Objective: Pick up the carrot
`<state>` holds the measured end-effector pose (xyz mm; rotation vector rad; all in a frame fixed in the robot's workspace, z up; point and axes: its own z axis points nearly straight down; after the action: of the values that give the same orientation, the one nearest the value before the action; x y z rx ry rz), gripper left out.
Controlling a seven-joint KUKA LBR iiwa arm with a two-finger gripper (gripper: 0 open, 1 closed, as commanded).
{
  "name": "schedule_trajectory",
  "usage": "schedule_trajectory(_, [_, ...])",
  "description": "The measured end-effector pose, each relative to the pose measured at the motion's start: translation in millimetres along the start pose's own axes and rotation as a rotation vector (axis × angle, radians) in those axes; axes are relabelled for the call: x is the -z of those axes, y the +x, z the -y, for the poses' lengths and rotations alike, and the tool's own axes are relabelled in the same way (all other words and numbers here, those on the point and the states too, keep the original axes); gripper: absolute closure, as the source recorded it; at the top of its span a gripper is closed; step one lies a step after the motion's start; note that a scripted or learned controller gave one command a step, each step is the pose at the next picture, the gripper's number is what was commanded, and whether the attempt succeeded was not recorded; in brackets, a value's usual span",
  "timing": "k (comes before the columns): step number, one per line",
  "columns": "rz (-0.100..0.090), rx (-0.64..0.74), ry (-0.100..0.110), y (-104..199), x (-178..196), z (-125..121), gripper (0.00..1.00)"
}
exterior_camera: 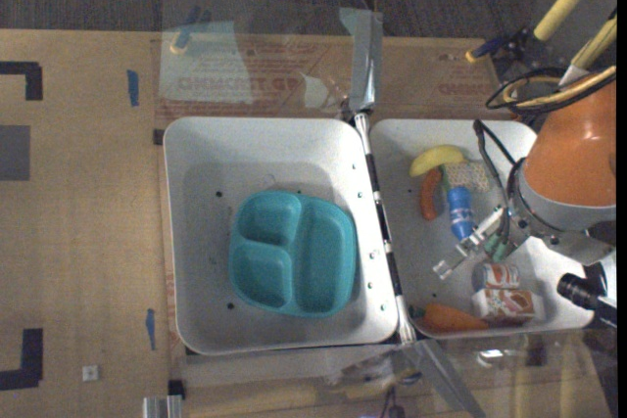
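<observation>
Camera view is showing the arm (573, 157) covering the right bin's (392, 210) far side. Gripper (480, 245) is hovering mid-bin, fingers spread open, gripping nothing. Carrot (453, 316) is lying at the bin's near edge, just beside a carton (506, 294). Banana (436, 159), bottle (458, 212) are sitting nearby. Left bin (196, 171) is holding a teal tray (294, 253).

The arm (578, 162) is showing a rounded orange band above a grey wrist, black cables (495, 152) looping beside it, ending in a pale metallic claw (477, 245).
</observation>
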<state>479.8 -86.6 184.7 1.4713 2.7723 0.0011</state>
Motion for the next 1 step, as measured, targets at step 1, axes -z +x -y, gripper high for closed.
schedule_trajectory(1, [0.001, -0.102, 0.000, -24.5, 173.6, 6.0, 0.00])
